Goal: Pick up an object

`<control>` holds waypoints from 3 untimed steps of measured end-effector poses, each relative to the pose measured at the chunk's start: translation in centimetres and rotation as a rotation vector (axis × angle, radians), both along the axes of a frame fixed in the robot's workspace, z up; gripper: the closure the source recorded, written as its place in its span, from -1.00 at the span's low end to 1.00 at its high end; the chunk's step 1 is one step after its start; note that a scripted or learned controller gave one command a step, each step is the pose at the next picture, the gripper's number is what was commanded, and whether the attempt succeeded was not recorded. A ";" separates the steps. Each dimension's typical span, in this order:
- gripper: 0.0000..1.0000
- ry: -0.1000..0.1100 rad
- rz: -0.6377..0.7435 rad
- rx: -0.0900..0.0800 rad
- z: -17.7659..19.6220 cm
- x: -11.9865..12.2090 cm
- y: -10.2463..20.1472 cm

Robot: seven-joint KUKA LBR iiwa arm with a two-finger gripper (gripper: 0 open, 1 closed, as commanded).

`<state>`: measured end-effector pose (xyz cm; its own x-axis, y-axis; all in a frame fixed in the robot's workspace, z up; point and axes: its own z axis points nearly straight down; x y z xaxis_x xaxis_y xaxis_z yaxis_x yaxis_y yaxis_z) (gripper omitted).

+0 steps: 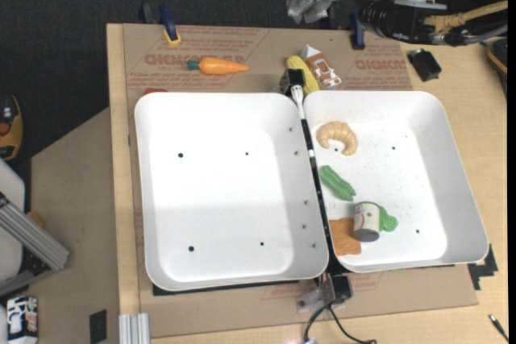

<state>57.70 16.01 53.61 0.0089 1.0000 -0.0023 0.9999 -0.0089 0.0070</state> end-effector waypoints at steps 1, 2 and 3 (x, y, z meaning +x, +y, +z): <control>-1.00 0.006 0.009 0.002 -0.1 -0.4 0.5; -1.00 0.020 0.016 0.000 -11.1 -3.0 6.9; 1.00 0.004 0.012 0.003 -9.3 -2.7 6.5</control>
